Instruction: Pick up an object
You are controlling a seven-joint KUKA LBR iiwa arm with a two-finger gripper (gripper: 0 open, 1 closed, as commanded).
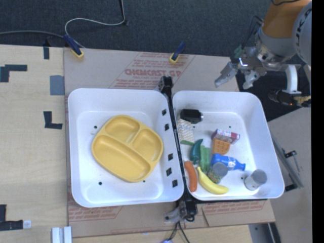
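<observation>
- So, gripper (237, 78) parked up top right, outside the right bin (255, 104), just past its far rim, over the cardboard; fingers visibly spread apart, nothing between them.
- Pickable stuff all piled in that right bin, down and slightly left of the gripper in the camera view: black object (191, 116) nearest, close to the far-left corner, then a small red-and-white carton (226, 134) and an orange block (220, 146) further in.
- Lower still: blue bottle (228, 162) lying on its side, long axis roughly left-right; green vegetable pieces (201, 154) running near-far; carrot (191, 175) and banana (211, 183) along the near-left part, banana curving toward the near rim; grey round thing (255, 178) alone in the near-right corner.
- Left bin (81, 135) holding just a yellow divided plate (127, 148), well apart from the gripper and across the divider.
- Best guess for the coming move: down and toward the viewer into the right bin; black object or carton look like the shortest reach, and both sit a bit clear of the pile.
- Hard to make out: a greyish lump tucked between bottle and banana, and a pale patterned item beside the divider. Upper arm cut off by the frame edge. Real height of the gripper above the bench impossible to judge from this slant.
</observation>
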